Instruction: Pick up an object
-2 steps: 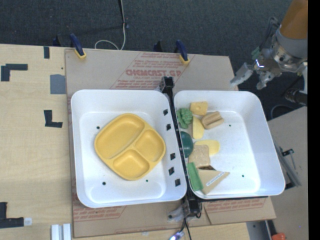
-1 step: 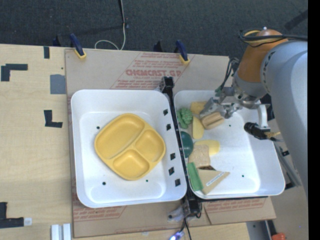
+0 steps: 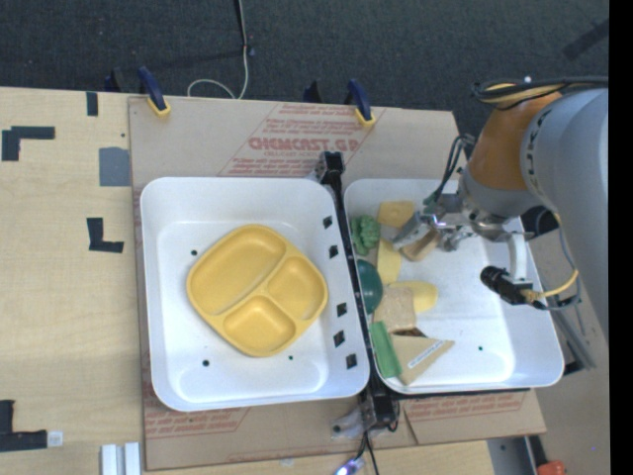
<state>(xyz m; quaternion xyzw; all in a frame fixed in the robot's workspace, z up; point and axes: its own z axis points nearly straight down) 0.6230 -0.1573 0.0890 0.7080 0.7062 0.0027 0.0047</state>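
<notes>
Jaws of the two-finger metal gripper (image 3: 423,234) sit low in the right white bin (image 3: 495,364), near its far left part; whether they are apart or closed on anything cannot be told. A small tan block-like piece (image 3: 416,246) lies right at the fingertips, its long axis slanting from near-left to far-right. Close by are a pale yellow rounded chunk (image 3: 396,213), a green leafy toy (image 3: 368,231), a dark green ball (image 3: 368,283), a tan bread-like slab (image 3: 399,308) and a flat beige wedge (image 3: 427,353). A smooth yellow divided plastic tray (image 3: 257,288) lies in the left white bin (image 3: 163,364).
</notes>
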